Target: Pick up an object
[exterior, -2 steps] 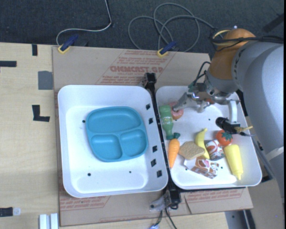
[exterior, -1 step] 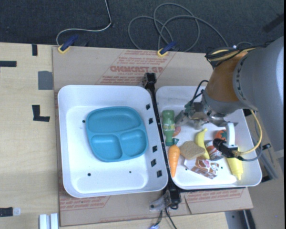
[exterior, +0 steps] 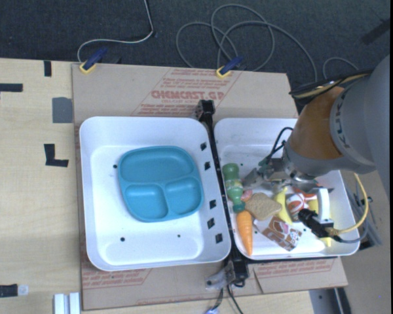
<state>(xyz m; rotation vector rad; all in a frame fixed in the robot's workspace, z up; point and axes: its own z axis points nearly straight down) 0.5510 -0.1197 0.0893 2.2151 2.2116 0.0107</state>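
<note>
The grey arm (exterior: pixel 363 120) with its orange band (exterior: pixel 314 133) looms nearest the lens, reaching in from three o'clock over the right bin (exterior: pixel 249 131). Its pincer (exterior: pixel 275 170) hangs low above the toy clutter at the bin's centre; whether it is released or clenched I cannot tell, since the wrist hides the tips, and nothing can be seen grasped in it.

The counter (exterior: pixel 26 195) is pale wood with black tape marks, overlaid by a brown cardboard sheet (exterior: pixel 177 90) printed in red. Beyond it, at twelve o'clock, dark carpet (exterior: pixel 52 12) carries loose looped cables (exterior: pixel 242 34).

The left bin (exterior: pixel 98 136) holds a blue divided plate (exterior: pixel 160 182) near its middle. In the right bin, objects crowd the lower half: an orange carrot (exterior: pixel 245 231) at seven o'clock, a slice of toast (exterior: pixel 262 205) beside it, a brown printed packet (exterior: pixel 281 233) at six o'clock, a yellow piece (exterior: pixel 293 205) toward four o'clock, and a green knobbly item (exterior: pixel 232 182) at nine o'clock against the divider
</note>
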